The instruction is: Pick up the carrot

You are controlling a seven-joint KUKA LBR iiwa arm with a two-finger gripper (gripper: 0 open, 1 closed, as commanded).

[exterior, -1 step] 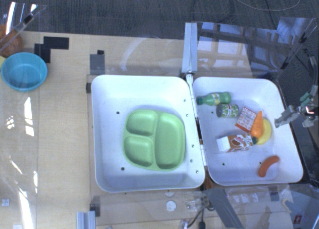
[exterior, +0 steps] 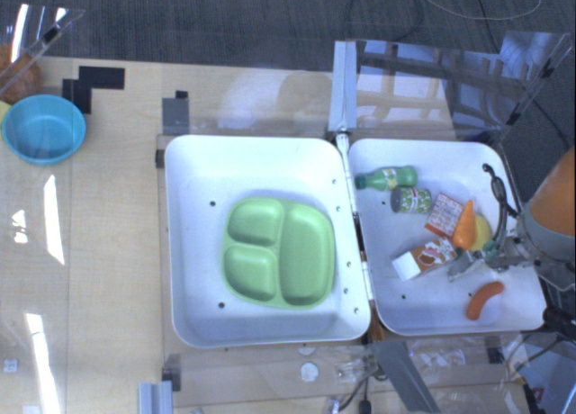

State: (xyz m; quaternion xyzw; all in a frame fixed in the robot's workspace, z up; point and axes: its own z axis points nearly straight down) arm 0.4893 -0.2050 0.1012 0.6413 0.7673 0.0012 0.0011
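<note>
The carrot (exterior: 464, 224) is a short orange tapered piece lying in the right bin (exterior: 504, 320), right of centre, between a red-and-white packet (exterior: 443, 213) and a yellow item (exterior: 482, 233). My gripper (exterior: 470, 265) reaches in from the right and hangs low over the bin just below the carrot, close to the carrot's lower end. It is beside a small red-and-white box (exterior: 423, 257). Nothing can be seen held in it. The arm's orange band (exterior: 553, 201) is at the right edge.
The right bin also holds a green bottle (exterior: 387, 178), a green can (exterior: 411, 200) and an orange-red sausage (exterior: 485, 300) near the front. The left bin (exterior: 193, 223) holds a green divided tray (exterior: 279, 250). A blue bowl (exterior: 43, 129) sits far left on the bench.
</note>
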